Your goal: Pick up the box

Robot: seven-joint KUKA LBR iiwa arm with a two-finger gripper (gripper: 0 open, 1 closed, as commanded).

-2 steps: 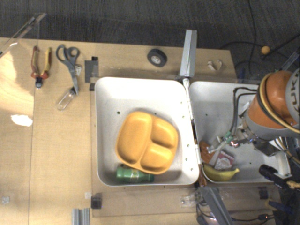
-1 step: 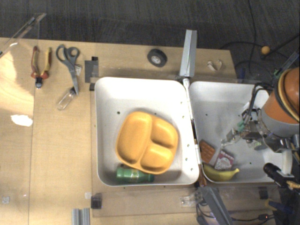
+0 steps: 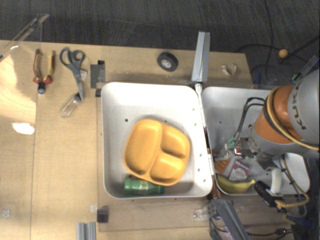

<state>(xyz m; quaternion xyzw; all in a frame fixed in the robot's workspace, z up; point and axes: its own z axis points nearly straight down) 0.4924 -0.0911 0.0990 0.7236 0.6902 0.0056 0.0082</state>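
Arm (image 3: 290, 119) low over right bin (image 3: 225, 104), gripper (image 3: 239, 151) grip state unreadable, just above box (image 3: 239, 172) lying near-left by banana (image 3: 235, 185); left bin (image 3: 115, 134) holds yellow tray (image 3: 157, 151), green bottle (image 3: 142, 186).

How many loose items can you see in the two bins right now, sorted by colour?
Yellow: 2, the sectioned plate in the left bin and the banana in the right bin.
Green: 1, the bottle lying under the plate's near edge.
Red and white: 1, the packet beside the banana.
Total: 4. The arm hides part of the right bin.
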